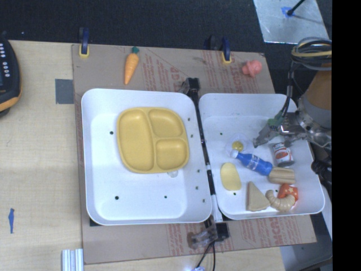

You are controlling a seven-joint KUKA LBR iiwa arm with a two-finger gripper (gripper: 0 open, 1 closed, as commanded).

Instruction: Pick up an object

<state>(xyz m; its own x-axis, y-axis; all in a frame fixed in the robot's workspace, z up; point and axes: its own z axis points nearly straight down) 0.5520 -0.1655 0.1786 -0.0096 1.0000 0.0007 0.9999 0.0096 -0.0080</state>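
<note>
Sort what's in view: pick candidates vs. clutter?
Job: gripper; in the right bin: blue bottle, small can, yellow oval piece, tan wedge, shrimp-like toy.

Lying about: yellow divided plate, carrot toy, pink toy.

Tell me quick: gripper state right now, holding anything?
Gripper: open, holding nothing, above the right bin just up-left of the small can.

Single fixed camera above the counter [39, 168], looking down at a slant, far enough to frame both white bins [96, 151] whole, arm [316, 95] entering from the right edge
</note>
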